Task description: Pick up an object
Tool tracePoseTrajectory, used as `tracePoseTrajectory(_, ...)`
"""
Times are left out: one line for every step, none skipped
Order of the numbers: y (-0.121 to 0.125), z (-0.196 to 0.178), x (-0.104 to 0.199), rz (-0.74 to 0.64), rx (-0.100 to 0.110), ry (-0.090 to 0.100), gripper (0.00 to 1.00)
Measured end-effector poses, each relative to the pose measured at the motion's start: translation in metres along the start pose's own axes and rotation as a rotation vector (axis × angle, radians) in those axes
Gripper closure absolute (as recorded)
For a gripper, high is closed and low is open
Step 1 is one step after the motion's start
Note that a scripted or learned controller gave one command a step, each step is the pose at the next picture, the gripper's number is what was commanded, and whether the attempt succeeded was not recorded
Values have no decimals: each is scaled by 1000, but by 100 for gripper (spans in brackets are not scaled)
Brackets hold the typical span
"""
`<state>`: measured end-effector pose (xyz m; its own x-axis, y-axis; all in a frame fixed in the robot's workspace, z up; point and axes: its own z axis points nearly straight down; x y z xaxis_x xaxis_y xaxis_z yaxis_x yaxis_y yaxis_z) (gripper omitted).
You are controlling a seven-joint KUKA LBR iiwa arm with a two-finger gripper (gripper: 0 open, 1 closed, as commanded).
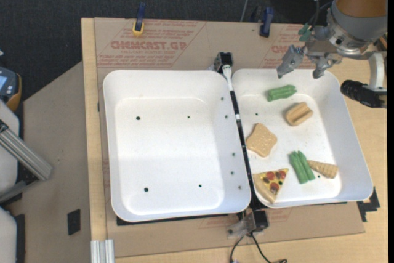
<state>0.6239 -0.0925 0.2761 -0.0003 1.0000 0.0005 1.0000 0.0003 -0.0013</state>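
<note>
The toy foods all lie in the right bin [354, 151], at the right side of the bench [98, 132]. A small green pickle-like piece [281, 93] rests near the bin's far edge, and a tan bread roll [298, 114] sits just beside it, a little nearer the front and to the right. A slice of toast [261, 140] lies close to the bin's left wall, about midway down. Toward the front edge, a green bean-like piece [301, 167] touches a tan wafer cone [323, 169] on its right, and a pizza slice [272, 182] sits in the front left corner. The gripper [304, 66] hovers over the far edge of this bin, above and slightly right of the small green piece, its two fingers spread wide with nothing between them. The left bin [123, 95] adjoins it along a black seam. Blue clamps [266, 21] grip the cardboard sheet [178, 40] at the bench's far edge.
</note>
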Motion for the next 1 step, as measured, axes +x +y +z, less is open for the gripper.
tracePoseTrajectory(-5,111,-27,4,12,1,0)
